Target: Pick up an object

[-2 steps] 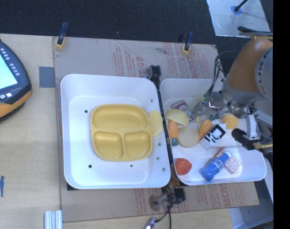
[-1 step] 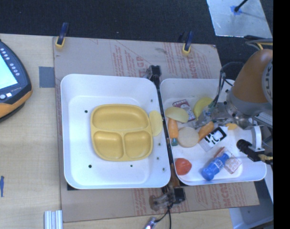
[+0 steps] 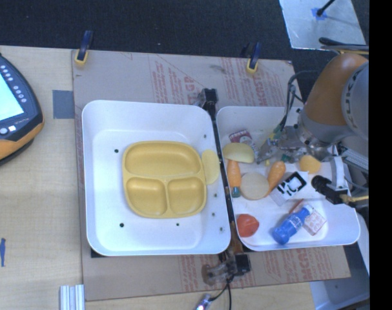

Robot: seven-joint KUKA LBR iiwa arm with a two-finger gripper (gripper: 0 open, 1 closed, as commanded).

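Note:
The right bin holds several small items. A pale yellow piece and a small carrot lie at its left side, beside a cream round piece. A second orange carrot lies next to them. A red tomato and a blue bottle sit near the front. My gripper hangs low over the bin's back middle, just above the second carrot, with a yellow item to its right. I see nothing between its fingers.
The left bin holds a yellow divided plate. A black-and-white tag and a pinkish packet lie in the right bin, and a small red-and-white packet near its back. A teach pendant rests at the far left.

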